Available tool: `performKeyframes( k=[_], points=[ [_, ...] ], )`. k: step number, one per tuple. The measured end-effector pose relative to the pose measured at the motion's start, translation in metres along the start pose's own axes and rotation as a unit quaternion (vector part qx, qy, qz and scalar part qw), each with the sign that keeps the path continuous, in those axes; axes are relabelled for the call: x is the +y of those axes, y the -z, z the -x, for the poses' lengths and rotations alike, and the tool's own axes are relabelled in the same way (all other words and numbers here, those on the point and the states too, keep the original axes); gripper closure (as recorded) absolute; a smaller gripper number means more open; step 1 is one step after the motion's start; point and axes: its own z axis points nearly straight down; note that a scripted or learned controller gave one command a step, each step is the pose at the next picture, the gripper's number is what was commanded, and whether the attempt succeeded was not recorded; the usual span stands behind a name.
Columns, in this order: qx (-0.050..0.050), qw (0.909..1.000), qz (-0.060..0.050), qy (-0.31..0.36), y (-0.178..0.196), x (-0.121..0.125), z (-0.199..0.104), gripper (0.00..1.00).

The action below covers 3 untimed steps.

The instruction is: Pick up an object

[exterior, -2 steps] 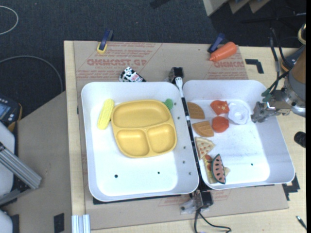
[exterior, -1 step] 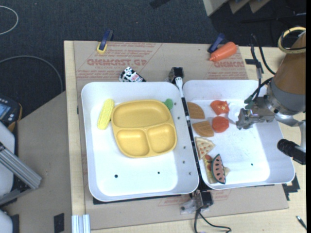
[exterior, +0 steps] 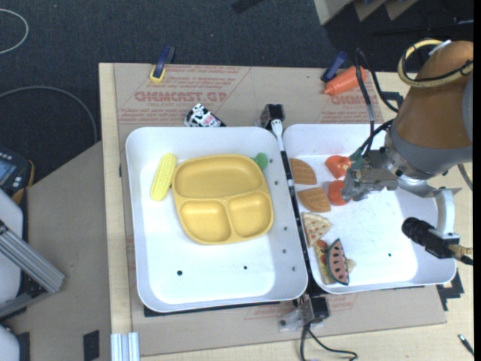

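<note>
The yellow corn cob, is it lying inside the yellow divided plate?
No. The corn cob lies on the left bin's white floor, just beside the yellow divided plate's left edge.
</note>
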Motion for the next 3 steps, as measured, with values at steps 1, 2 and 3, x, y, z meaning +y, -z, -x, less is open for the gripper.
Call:
performKeyframes(
  k=[1,2,3],
  points=[
    [0.000,1.0000,-0.001,0.000,0.008,-0.013,-0.056,1.00],
    [-0.001,1.0000,-0.001,-0.001,-0.006,-0.021,-0.102,1.00],
    [-0.001,1.0000,-0.002,-0.002,-0.014,-0.033,-0.120,1.00]
  ],
)
